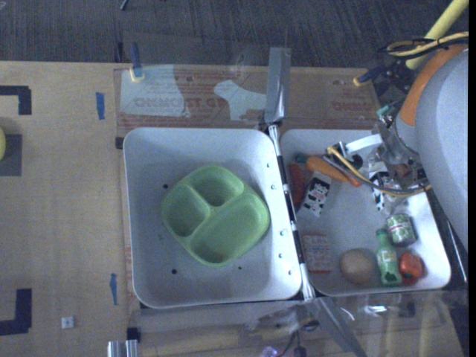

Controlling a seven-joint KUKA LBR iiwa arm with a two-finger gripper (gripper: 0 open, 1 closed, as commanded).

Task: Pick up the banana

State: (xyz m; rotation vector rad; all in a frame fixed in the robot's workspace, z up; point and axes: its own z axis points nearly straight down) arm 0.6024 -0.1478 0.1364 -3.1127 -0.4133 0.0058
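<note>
Over the right bin (349,222) hangs the claw (388,178), low among wrist hardware and cable. From this slanted view I cannot tell whether it is open or closed, and nothing can be seen gripped in it.

The banana I cannot pick out with certainty. No plainly yellow curved shape lies clear of the claw, so it may be hidden beneath it. Just to the claw's left lies a long orange piece (332,169), too orange to be sure of. Beyond that sits a cow-patterned carton (317,195). Nearer the viewer than the claw are a green can (401,229), a green bottle (386,259), a brown lump (358,265) and a red-orange piece (411,265). Far to the claw's left, past the left bin (149,274) with its green divided plate (216,214), a yellow sliver (1,144) lies on the tabletop. The frame's edge cuts it off, so I cannot tell what it is.

By my judgement a banana here would be light, smooth-skinned and curved, and so apt to roll or slip out of a pinch near either tapered end. The safest hold looks to be across its narrow width at the thick middle, with the claw set square to its length. The squeeze should be gentle if the fruit is real and soft. Close neighbours could get caught up in that grip
</note>
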